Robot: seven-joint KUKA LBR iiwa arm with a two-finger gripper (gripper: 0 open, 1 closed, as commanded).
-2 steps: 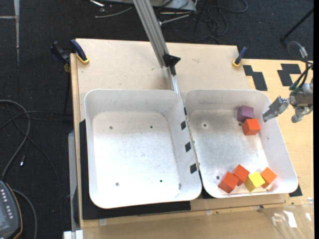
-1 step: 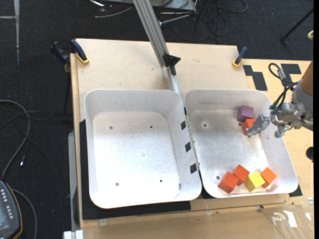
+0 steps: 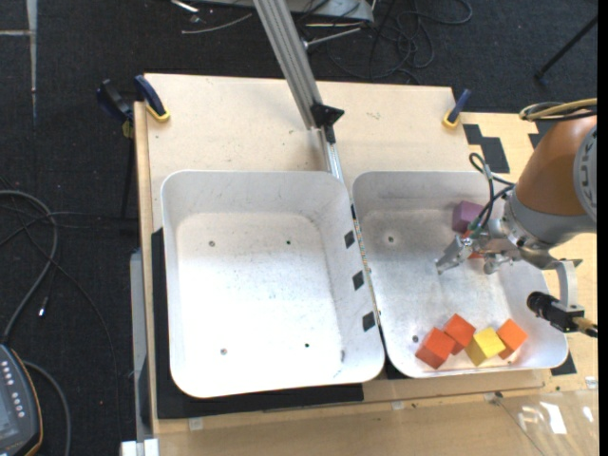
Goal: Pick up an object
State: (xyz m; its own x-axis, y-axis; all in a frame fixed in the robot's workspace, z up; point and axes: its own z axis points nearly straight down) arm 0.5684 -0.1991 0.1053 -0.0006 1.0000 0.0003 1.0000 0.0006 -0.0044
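The fingers [image 3: 445, 260] look spread, one tip reaching left at the bin floor and the other nearer the wrist, with nothing pinched between them. The gripper [image 3: 467, 256] hangs low over the middle of the right bin [image 3: 399, 198], its grey arm [image 3: 556, 188] coming in from the right. A purple block [image 3: 465, 215] lies just behind the gripper, close by but outside the fingers. Four more blocks cluster at the bin's near edge — a red block [image 3: 438, 347], an orange block [image 3: 460, 329], a yellow block [image 3: 485, 344] and a second orange block [image 3: 512, 334] — well apart from the gripper.

The step in hand seems to be the approach, no grasp yet made. The next move calls for centring the spread fingers over one block — the purple one is nearest — then descending and closing.
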